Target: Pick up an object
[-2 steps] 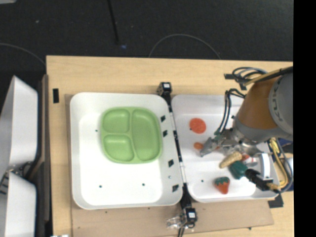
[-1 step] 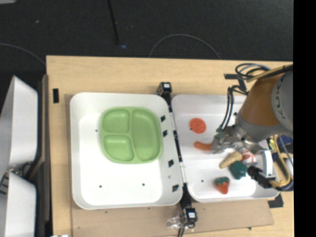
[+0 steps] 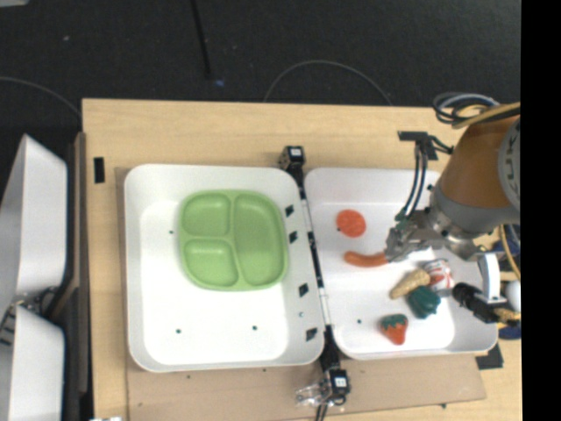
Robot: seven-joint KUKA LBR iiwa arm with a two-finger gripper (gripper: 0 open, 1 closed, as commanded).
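Note:
The right bin [image 3: 368, 187] holds several small toys. A red-orange round piece [image 3: 351, 224] lies toward its far left. An orange sausage-shaped piece [image 3: 362, 259] lies below that. A beige cone [image 3: 408, 282], a teal lump [image 3: 424, 302] and a white-and-red item [image 3: 439, 276] cluster at the right. A red strawberry-like toy [image 3: 394, 328] sits near the front edge. My gripper [image 3: 396, 245] hangs low over the bin, right at the sausage piece's right end; whether it touches it is unclear.
The left bin [image 3: 158, 323] carries a green divided plate [image 3: 234, 239]. Black clips [image 3: 308, 261] line the seam between the bins. My arm's orange band [image 3: 478, 160] and cables [image 3: 419, 178] cover the right bin's far right corner.

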